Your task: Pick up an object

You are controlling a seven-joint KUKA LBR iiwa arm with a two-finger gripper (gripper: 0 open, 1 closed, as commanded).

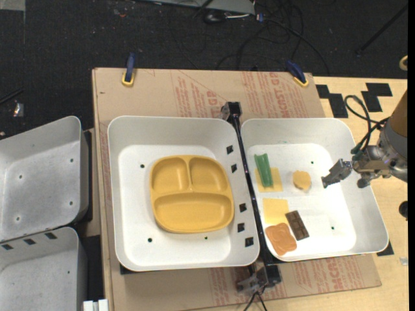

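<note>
I am watching the gripper (340, 172) hovering over the right bin (363, 235)'s far side; I cannot tell how its jaws are set. Nearest candidate, a small round yellow piece (302, 180), is lying just beside it. I am judging a slip likely: it is low and rounded, and the green stick (263, 170) and yellow slab (275, 208) are crowding nearby.
</note>
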